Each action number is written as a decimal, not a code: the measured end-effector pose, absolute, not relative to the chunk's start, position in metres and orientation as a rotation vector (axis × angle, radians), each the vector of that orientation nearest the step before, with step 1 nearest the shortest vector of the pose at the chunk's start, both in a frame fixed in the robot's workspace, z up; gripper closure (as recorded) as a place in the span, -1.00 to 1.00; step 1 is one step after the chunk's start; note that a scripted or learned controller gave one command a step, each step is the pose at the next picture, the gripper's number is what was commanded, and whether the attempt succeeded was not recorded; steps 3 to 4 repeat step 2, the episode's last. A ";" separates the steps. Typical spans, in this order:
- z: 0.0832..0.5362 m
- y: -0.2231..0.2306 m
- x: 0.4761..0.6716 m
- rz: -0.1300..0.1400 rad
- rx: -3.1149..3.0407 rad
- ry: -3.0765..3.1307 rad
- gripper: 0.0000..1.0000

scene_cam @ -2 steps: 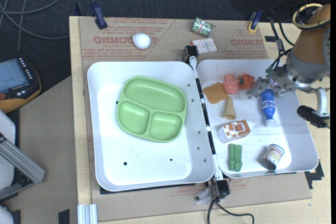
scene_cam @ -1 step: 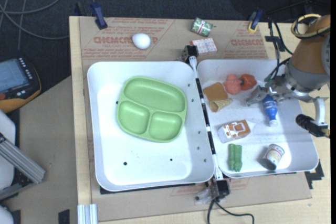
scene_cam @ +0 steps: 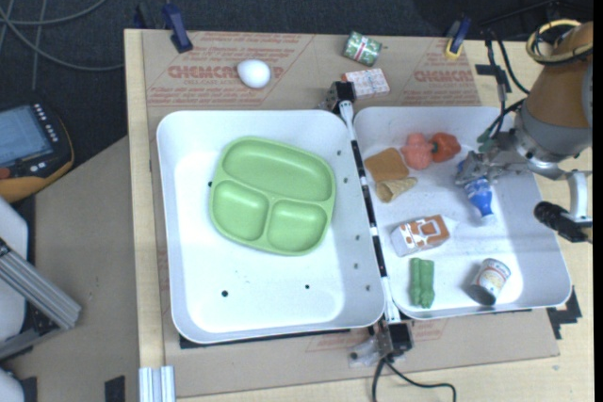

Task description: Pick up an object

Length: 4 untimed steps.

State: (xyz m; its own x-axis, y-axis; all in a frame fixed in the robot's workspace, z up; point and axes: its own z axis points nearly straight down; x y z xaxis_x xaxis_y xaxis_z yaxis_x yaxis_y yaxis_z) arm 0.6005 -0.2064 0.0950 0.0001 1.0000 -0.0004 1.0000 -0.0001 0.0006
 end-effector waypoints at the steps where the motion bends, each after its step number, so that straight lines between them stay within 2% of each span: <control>1: 0.086 -0.138 0.617 -0.001 2.223 2.225 1.00; 2: 0.186 -0.072 0.619 0.004 2.218 2.223 1.00; 4: 0.186 -0.072 0.619 0.004 2.218 2.223 1.00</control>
